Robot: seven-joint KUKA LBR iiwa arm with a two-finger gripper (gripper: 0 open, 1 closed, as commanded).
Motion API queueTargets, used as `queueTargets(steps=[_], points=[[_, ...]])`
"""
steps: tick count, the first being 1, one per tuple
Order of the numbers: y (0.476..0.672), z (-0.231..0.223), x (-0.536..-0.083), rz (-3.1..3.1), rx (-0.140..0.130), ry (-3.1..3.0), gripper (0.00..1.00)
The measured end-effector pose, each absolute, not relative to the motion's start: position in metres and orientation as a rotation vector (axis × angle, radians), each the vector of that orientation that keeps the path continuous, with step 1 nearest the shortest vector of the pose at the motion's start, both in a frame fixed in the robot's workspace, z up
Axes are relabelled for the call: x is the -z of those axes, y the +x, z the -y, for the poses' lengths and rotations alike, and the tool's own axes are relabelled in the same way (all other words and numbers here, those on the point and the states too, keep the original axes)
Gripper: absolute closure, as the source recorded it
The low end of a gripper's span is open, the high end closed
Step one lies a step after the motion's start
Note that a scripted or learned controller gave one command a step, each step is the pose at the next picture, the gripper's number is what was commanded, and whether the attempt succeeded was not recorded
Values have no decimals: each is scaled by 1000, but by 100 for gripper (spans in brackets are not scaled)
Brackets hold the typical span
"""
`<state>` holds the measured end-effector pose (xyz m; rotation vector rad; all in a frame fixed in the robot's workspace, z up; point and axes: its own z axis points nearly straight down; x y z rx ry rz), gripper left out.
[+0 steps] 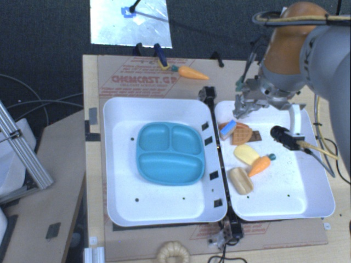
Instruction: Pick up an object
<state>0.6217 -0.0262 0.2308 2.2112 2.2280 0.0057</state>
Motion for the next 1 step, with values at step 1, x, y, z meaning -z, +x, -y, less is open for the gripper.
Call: queueTargets(steps=[1], points=[[624,28,-217,-2226,0,2214,100]])
